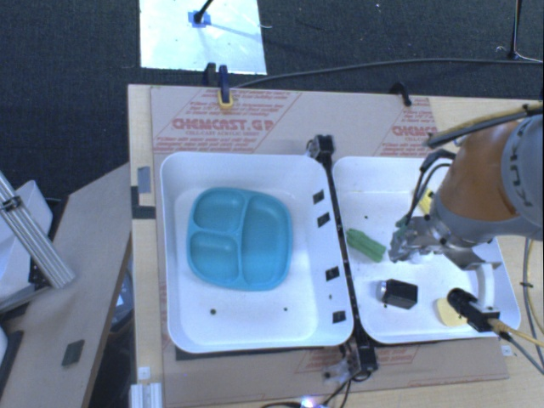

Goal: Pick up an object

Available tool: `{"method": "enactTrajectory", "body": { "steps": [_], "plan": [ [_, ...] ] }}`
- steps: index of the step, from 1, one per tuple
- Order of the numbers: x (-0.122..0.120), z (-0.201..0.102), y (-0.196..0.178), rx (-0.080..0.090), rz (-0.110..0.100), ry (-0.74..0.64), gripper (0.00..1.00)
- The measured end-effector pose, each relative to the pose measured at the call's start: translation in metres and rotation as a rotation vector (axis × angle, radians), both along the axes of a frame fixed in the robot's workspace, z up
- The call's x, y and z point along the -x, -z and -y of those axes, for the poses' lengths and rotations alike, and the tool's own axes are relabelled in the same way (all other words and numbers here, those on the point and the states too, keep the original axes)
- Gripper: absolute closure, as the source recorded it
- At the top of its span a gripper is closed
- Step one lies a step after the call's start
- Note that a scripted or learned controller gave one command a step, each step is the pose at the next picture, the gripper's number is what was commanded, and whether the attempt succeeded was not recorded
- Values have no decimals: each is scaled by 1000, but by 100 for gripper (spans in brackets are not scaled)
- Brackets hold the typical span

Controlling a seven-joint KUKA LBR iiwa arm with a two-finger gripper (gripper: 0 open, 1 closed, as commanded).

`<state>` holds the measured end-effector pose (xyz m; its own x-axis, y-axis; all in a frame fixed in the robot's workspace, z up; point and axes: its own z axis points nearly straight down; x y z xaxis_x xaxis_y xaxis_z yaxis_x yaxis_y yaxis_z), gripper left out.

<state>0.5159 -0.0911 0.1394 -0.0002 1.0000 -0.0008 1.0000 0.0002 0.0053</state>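
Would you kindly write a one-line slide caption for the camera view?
Claw low in the right bin beside a green piece, near a black block; blue plate in the left bin.

- We see a green block [365, 245] lying flat by the right bin's [374, 181] left wall.
- We see a black block [399, 293] near its front edge.

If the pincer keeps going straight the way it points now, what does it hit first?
Probably the green block: the pincer points toward the image's left and down, with the block just beyond it in the right bin. Height above the floor is unclear.
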Motion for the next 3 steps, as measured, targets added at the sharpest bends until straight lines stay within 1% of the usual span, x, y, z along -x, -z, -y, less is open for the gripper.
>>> {"method": "enactTrajectory", "body": {
  "steps": [1,2,3],
  "plan": [
    [-8,7,-49,1,1,-4,100],
    [-8,1,-94,0,0,-4,100],
    [-2,-60,-98,-2,-4,-10,100]
  ]
}}
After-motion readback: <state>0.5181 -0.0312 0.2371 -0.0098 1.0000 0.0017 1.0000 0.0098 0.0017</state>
